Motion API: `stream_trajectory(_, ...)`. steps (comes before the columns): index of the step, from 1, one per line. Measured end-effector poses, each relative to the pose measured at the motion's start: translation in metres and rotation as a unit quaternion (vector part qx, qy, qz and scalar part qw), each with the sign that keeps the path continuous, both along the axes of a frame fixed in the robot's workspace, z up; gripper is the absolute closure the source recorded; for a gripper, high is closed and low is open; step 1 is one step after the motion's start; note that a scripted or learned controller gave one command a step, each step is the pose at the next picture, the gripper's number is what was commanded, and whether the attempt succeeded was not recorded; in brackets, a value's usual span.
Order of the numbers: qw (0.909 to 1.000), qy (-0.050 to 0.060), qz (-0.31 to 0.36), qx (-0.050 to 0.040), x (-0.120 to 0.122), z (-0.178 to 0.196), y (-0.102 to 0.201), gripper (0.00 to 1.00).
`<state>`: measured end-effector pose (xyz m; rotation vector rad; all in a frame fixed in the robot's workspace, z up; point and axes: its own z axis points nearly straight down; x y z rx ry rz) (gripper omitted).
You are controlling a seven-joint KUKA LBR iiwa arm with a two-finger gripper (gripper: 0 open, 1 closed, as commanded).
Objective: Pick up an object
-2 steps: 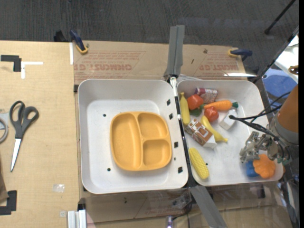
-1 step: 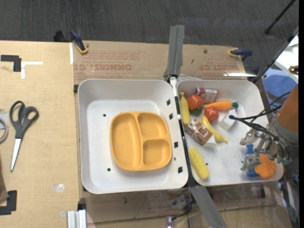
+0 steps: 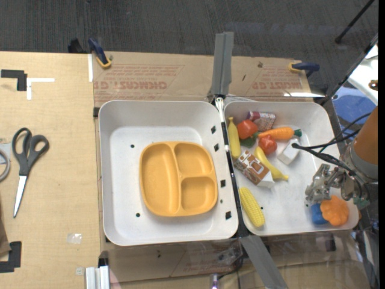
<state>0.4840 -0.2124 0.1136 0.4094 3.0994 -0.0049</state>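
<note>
The right bin (image 3: 283,221) holds several toy foods: a corn cob (image 3: 251,206), a banana (image 3: 271,164), a brown-and-white carton (image 3: 252,166), a red tomato (image 3: 246,129), a carrot (image 3: 277,133) and a white block (image 3: 287,154). At the bin's near right corner lie an orange toy (image 3: 335,211) and a small blue piece (image 3: 317,215). My gripper (image 3: 317,188) hangs low in the right side of this bin, just above and left of the orange toy. Nothing shows in its grasp.
The left bin (image 3: 114,161) holds a yellow divided plate (image 3: 178,178). Scissors (image 3: 24,161) lie on the bench at far left. Cables (image 3: 319,152) run from the arm across the right bin's rim. A grey bar (image 3: 222,62) stands behind the bins.
</note>
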Motion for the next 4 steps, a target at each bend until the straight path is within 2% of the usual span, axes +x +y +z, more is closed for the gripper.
stream_trajectory(1,1.0,0.0,0.0,0.0001,0.0,0.0,0.0,0.0)
stream_trajectory(2,0.9993,0.006,-0.037,0.0029,-0.004,-0.021,-0.008,0.0)
stream_trajectory(3,0.9994,0.003,-0.034,0.0022,-0.002,-0.011,-0.007,1.0)
stream_trajectory(4,0.9901,0.007,-0.14,0.0036,0.069,0.078,0.128,1.0)
